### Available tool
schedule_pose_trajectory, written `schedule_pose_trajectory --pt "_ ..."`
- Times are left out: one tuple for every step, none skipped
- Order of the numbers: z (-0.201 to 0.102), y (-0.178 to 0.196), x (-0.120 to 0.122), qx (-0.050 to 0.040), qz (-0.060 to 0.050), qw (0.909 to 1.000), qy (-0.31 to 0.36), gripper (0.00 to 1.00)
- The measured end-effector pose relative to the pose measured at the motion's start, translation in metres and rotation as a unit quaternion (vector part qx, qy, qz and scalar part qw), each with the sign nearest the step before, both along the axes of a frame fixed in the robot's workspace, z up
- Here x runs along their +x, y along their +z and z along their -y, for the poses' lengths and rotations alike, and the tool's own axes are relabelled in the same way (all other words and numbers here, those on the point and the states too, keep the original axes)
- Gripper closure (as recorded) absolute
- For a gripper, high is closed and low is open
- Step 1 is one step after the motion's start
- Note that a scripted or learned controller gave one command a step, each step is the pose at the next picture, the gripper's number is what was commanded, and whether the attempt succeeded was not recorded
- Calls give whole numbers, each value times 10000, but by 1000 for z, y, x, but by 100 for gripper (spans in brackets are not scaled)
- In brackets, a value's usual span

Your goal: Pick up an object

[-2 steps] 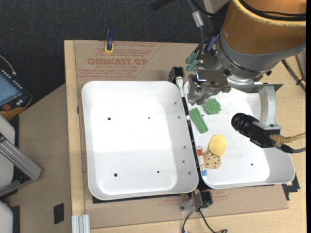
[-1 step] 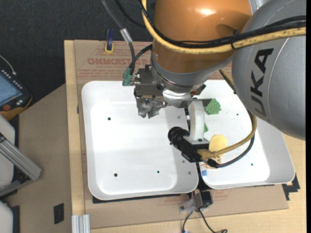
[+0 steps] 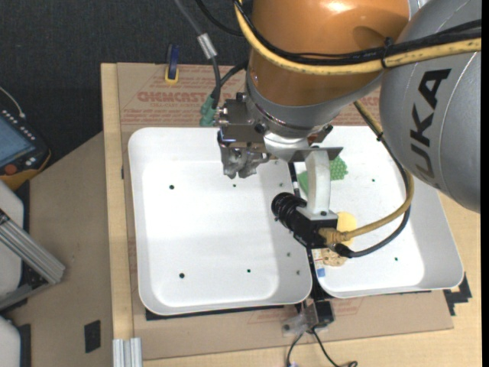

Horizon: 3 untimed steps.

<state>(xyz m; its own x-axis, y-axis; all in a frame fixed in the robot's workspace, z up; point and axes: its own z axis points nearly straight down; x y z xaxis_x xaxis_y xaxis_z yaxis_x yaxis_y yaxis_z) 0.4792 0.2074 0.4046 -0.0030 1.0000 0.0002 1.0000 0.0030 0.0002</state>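
My gripper (image 3: 240, 164) hangs over the far right part of the left white bin (image 3: 153, 205), just above its floor. A green bumpy object (image 3: 337, 167) lies in the right white bin (image 3: 405, 258), near its far left, partly hidden behind my wrist. A small blue and white item (image 3: 328, 260) peeks out at the right bin's near left corner, mostly covered by the arm's cable. Nothing shows under or beside the gripper in the left bin apart from a few small dark dots on the floor.
The arm's large orange and grey body (image 3: 328, 37) covers the far middle of both bins. Both bins rest on a cardboard sheet (image 3: 153, 90), with a blue clip (image 3: 173, 63) and a green clip (image 3: 208, 112) at its back. An aluminium rail (image 3: 27, 251) lies at left.
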Motion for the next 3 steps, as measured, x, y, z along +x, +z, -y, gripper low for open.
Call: schedule_pose_trajectory --pt "-18 66 0 22 40 10000 1 100" --pt "47 133 1 11 48 10000 -47 100" --pt "-21 130 -1 10 11 10000 24 100"
